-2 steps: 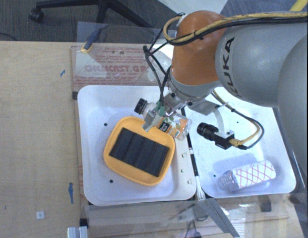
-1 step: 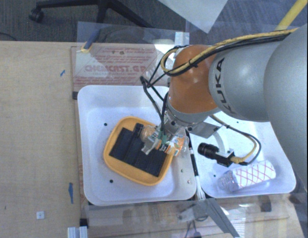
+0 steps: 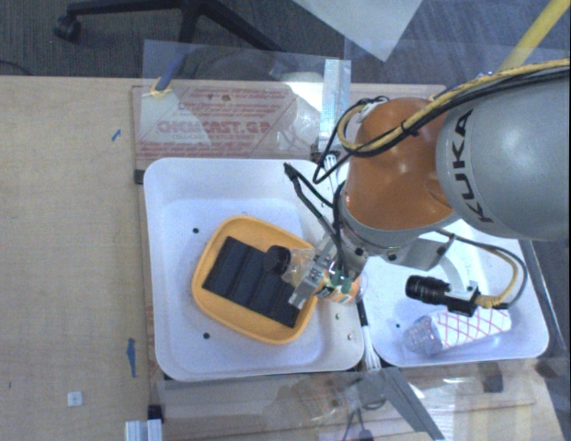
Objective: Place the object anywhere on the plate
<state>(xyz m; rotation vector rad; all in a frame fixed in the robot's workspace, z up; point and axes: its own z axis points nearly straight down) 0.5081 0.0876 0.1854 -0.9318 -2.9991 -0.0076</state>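
- The claw [image 3: 308, 278] hangs over the right rim of the yellow rounded plastic plate [image 3: 211, 255]; its finger state cannot be told.
- The black blocky object [image 3: 253, 281] lies on the plate.
- Risk: the low claw may catch the object and drag it off.

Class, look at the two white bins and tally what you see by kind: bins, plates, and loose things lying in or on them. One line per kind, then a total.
White bins: 2 (left, right)
Yellow plate: 1
Black object on the plate: 1
Red-checked white packet in the right bin: 1
Total: 5
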